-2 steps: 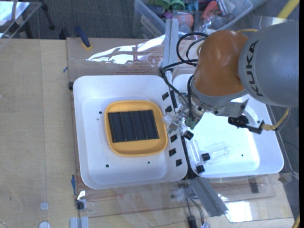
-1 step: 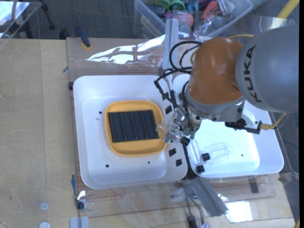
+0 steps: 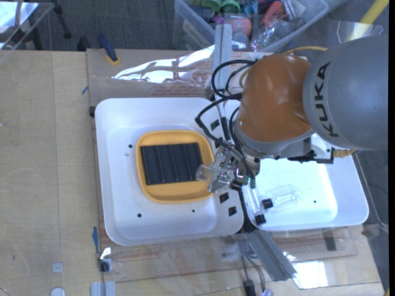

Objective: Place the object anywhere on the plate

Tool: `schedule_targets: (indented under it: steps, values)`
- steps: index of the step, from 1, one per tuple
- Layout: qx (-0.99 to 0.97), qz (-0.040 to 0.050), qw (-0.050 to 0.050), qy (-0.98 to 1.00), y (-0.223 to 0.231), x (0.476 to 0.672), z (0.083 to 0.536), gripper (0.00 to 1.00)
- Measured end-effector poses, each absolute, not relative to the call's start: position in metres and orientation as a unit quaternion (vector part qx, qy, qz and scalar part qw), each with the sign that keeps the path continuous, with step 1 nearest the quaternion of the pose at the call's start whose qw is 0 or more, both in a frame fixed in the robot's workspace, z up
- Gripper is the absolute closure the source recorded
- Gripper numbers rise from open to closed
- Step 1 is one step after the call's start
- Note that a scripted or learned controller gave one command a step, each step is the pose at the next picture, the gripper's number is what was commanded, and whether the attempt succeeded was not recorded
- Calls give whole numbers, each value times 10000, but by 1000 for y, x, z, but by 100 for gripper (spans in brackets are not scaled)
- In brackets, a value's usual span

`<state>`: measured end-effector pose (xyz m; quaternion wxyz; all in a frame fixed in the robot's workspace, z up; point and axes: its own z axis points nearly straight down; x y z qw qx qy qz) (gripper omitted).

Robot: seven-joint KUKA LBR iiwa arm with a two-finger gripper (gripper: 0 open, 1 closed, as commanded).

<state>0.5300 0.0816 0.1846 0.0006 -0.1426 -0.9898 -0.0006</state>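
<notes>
Apparently, something pale and translucent is seen at the tip of the two-finger gripper (image 3: 216, 176), but whether it is a held object or a part of the gripper itself cannot be decided, because this region is small and blurred. Whether the fingers are apart or together cannot be told either. The gripper is placed over the right rim of the yellow rounded plate with a dark ribbed centre (image 3: 173, 165), just where the plate meets the wall between the two bins.

The plate lies in the left shallow white bin (image 3: 117, 177). In the right shallow white bin (image 3: 345, 196) a small clear plastic object (image 3: 285, 197) is seen on the floor, well apart from the plate. It is judged that this may be the object of the task, and in that case it is not yet on the plate.

Above the gripper, black cables (image 3: 216, 113) are looped around the wrist, and the orange band (image 3: 274, 100) and the grey body of the arm (image 3: 355, 73) cover much of the right bin.

If an object is truly held, the step in hand is the placing: a small move toward the plate centre, then an opening of the fingers, would be needed. If nothing is held, the clear object must first be approached and grasped in the right bin.
</notes>
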Motion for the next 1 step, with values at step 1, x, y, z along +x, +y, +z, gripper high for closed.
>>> schedule_targets:
  steps: [1]
  values:
    - [-561,-12,-32,-9984,48,601,208,100]
